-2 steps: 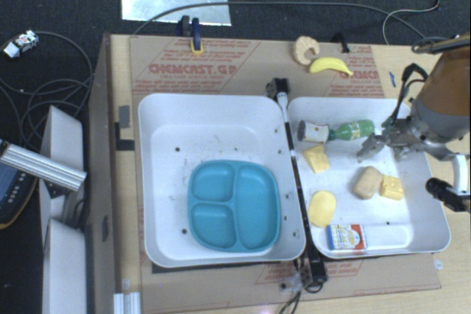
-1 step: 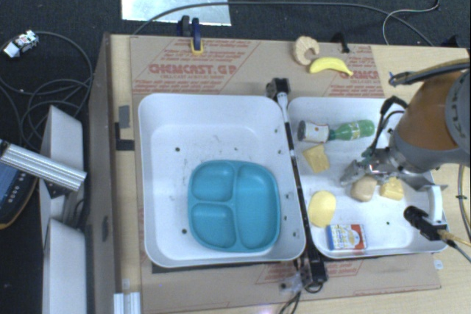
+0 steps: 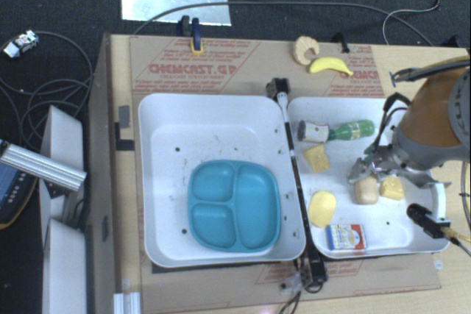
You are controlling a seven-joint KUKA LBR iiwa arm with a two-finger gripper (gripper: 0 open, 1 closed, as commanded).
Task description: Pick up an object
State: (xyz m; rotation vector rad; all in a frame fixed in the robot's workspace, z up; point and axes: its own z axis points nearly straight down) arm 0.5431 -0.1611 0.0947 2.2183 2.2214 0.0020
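Claw [image 3: 366, 171]: low in the right bin [image 3: 412, 240], its tip just above a beige lump [image 3: 366, 191].
Yellow block [image 3: 392, 188]: just right of the claw, beside the lump.
Green bottle [image 3: 336, 131]: lying on its side, above the claw.
Yellow wedge [image 3: 317, 157]: left of the claw.
Yellow round piece [image 3: 321, 208]: lower left of the claw.
Small carton [image 3: 346, 237]: below the claw.
Blue tray [image 3: 235, 205]: far left, in the left bin [image 3: 210, 112].
Banana [image 3: 330, 66]: on the desk [image 3: 221, 66], well above the claw.

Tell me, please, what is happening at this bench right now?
The arm reaches into the right bin, its gripper low among the items beside a tan potato-like piece and a yellow block. Nothing is visibly lifted. A green bottle lies nearby; the left bin holds a blue divided plate.
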